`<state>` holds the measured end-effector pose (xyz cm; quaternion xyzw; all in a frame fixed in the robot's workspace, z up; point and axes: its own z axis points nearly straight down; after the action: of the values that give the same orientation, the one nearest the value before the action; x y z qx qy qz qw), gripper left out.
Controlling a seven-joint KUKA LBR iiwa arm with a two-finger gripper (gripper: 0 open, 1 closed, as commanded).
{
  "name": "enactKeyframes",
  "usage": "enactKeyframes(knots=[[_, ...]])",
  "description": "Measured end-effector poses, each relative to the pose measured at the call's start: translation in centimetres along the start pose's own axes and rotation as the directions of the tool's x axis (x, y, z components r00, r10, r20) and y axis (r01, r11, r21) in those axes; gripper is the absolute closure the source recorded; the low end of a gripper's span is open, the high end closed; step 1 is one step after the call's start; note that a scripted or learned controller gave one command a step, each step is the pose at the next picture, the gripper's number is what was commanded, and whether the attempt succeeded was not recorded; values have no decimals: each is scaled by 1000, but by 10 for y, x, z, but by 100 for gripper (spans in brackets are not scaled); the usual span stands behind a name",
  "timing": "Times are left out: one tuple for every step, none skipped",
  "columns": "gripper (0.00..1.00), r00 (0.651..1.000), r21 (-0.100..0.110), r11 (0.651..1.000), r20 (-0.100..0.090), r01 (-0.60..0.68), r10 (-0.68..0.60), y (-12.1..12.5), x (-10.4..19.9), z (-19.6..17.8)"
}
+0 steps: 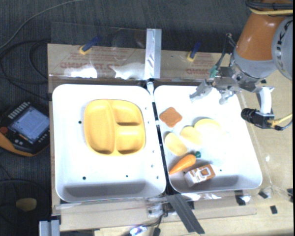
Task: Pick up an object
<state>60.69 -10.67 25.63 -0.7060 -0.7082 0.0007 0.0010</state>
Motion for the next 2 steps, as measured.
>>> enactKeyframes(knots=[[0,999,1,999,-1,-51,51,-65,-11,154],[0,986,0,986,0,168,-168,-28,-12,162]])
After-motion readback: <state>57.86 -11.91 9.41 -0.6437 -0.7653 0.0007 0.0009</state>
